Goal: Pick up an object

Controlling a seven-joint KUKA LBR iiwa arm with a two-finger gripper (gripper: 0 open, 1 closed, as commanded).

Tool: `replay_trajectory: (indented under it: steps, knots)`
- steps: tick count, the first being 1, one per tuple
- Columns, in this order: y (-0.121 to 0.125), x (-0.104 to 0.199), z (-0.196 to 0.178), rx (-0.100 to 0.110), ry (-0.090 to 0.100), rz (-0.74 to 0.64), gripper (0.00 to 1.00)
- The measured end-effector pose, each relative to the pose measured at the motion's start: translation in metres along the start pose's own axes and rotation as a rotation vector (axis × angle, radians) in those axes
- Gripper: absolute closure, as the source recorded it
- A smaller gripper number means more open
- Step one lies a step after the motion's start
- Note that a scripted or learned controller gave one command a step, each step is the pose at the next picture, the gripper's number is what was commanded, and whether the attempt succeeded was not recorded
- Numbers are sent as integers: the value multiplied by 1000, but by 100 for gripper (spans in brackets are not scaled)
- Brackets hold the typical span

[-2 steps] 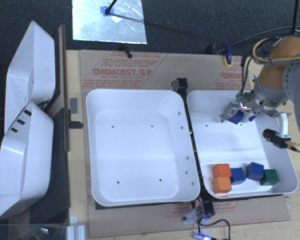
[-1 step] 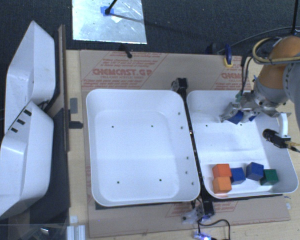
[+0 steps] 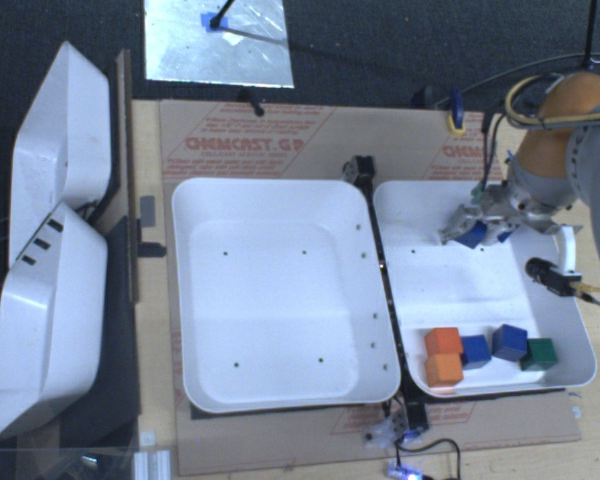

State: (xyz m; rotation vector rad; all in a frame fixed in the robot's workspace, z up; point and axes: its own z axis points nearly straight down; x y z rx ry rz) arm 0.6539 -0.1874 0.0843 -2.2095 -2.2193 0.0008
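My gripper (image 3: 477, 230) hangs over the far part of the right bin (image 3: 420, 268), reaching in from the right under the orange-banded wrist. A small blue block (image 3: 470, 235) shows between its grey fingers, and the gripper is shut on it, a little above the bin floor. At the near edge of the same bin lie two orange blocks (image 3: 443, 355), two more blue blocks (image 3: 475, 350) (image 3: 510, 341) and a green block (image 3: 541, 352), clustered together.
The left bin (image 3: 280, 288) sits beside the right one, with a black divider strip between them. A black connector (image 3: 548, 275) juts over the right bin's right rim. Spare white bins (image 3: 50, 248) lean at the far left. A metal sheet (image 3: 218, 28) lies beyond the bench.
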Motion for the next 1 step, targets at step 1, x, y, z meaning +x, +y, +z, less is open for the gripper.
replay_trajectory:
  steps: [1]
  knots:
    - [1, -2, 0, 1, 1, 0, 0]
